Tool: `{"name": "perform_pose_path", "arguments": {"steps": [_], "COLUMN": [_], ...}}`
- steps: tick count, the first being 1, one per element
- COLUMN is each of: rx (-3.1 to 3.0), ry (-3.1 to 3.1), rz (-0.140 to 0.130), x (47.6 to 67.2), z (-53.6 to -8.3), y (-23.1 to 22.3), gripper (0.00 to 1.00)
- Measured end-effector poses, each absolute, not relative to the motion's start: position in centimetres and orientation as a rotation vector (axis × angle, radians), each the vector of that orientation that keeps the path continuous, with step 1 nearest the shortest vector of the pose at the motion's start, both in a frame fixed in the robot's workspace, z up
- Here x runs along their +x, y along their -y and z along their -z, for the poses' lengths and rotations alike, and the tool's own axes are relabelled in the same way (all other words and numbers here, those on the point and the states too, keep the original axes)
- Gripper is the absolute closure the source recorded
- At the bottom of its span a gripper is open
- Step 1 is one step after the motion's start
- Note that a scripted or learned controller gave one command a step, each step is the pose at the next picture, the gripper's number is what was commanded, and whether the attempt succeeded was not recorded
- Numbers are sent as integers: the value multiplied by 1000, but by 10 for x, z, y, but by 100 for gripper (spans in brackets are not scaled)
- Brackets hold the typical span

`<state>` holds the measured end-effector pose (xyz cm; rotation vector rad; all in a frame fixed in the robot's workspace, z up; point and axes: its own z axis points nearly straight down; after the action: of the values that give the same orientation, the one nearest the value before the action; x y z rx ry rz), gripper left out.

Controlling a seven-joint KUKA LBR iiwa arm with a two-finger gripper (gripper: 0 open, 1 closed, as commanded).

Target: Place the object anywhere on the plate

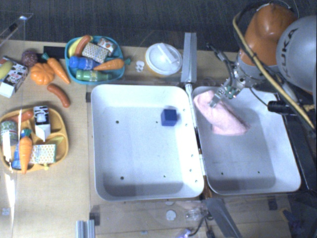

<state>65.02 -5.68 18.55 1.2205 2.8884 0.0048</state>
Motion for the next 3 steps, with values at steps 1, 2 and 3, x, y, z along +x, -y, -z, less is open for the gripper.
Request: {"name": "perform_pose_path", "arguments": {"steps": [1, 2, 3], "rx": [1212, 607, -5], "ry": [-2892, -3076, -3133], "rz": [-5, -4, -4], "x": [652, 656, 661], "z": [-226, -236, -236], "y": [55, 0, -62], "gripper": [100, 100, 100]}}
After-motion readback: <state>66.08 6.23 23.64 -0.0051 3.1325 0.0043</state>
